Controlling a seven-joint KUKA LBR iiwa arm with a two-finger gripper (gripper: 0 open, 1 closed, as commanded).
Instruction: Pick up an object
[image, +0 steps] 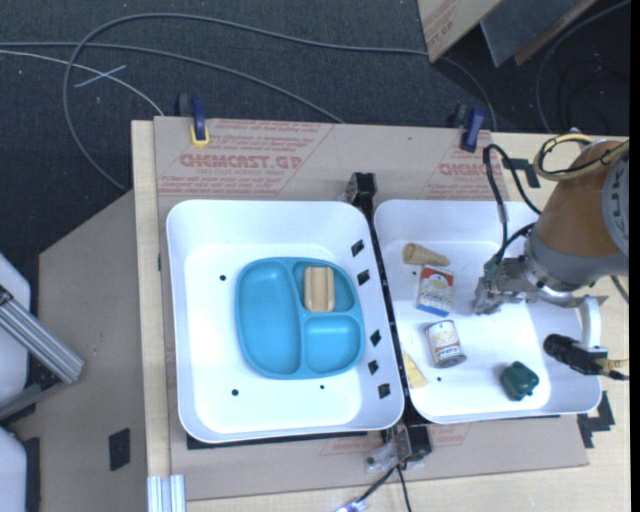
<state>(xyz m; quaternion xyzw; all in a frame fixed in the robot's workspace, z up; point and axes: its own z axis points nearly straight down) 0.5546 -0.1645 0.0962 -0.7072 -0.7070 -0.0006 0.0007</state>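
Red-white carton (434, 291) just left of fingers (487, 298).

My claw (487, 297) looks like dull grey metal. Under it, the bin (560, 345) is smooth, glossy white plastic. Just left of me lies a printed paper carton (434, 291); below it, a can (443, 343) with a shiny paper label. Far left, the blue tray (270, 320) is smooth, matt plastic.
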